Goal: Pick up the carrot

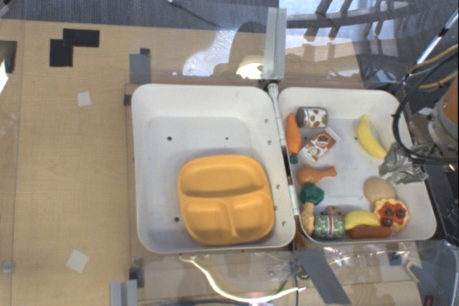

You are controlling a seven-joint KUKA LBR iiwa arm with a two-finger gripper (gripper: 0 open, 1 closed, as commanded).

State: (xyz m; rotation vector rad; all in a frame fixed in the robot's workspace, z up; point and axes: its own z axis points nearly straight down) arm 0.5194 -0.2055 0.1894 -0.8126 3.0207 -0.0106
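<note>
One carrot [292, 134] is seen lying against the right bin's [423, 226] left wall, well apart from the end effector [403, 170], whose opening cannot be told.

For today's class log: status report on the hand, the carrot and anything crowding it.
Hand at right bin's right side, nothing visibly held. Orange toy carrot against left wall, untouched. Small printed can and carton close beside it.

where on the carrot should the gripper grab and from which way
Probably the carrot's orange middle, coming straight down with the fingers closing across its width. It lies lengthwise against the right bin's left wall, so the wall-side finger has little room. The gripper is across the bin.
</note>
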